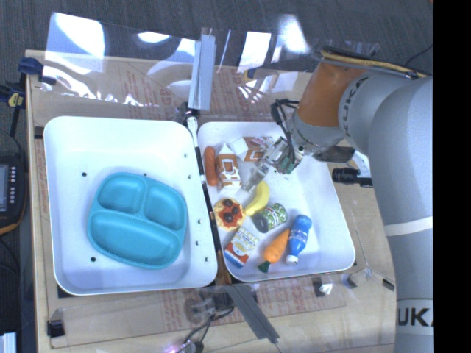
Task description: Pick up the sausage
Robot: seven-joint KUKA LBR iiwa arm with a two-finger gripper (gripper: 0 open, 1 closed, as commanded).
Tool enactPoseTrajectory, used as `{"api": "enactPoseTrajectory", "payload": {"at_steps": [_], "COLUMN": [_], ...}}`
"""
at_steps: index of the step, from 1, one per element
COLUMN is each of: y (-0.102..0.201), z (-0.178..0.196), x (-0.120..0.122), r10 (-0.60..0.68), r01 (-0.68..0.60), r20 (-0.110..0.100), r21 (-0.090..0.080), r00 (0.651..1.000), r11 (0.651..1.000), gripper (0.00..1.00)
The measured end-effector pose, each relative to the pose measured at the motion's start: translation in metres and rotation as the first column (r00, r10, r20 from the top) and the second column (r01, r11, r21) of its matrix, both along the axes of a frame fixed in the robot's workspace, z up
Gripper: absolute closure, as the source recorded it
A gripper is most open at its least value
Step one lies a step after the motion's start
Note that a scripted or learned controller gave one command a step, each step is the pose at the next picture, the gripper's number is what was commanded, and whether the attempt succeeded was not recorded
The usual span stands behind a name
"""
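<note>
The sausage (211, 165) is a short reddish-brown link lying lengthwise against the left wall of the right bin (335, 219), near its far end. A small red and white carton (228, 172) lies right beside it. My gripper (255, 177) hangs over the middle of that bin, slanting down and to the left from the orange-banded wrist (324, 98). Its tip is just above the banana (257, 197) and about a hand's width right of the sausage, with the carton in between. Nothing shows in its grasp.
The right bin also holds a green can (274, 217), a blue bottle (297, 237), a carrot (274, 246), a round pizza-like toy (229, 213), a small box (243, 245) and a packet (255, 148). A blue divided plate (137, 219) lies in the left bin (66, 145).
</note>
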State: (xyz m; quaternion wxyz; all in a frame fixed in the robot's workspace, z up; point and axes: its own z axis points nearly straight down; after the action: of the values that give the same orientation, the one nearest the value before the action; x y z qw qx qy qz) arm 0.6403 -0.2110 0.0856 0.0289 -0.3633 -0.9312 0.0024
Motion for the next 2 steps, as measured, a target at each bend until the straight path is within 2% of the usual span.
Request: {"api": "enactPoseTrajectory", "payload": {"at_steps": [1,2], "y": [-0.0021,-0.0005], "z": [0.0000,0.0046], "x": [0.0008,0.0008], "r10": [0.049,-0.047], "r01": [-0.049,0.047], "r20": [0.001,0.004], "r21": [-0.004,-0.005], "r00": [0.999,0.999], "r11": [0.999,0.999], "gripper": [0.00,0.00]}}
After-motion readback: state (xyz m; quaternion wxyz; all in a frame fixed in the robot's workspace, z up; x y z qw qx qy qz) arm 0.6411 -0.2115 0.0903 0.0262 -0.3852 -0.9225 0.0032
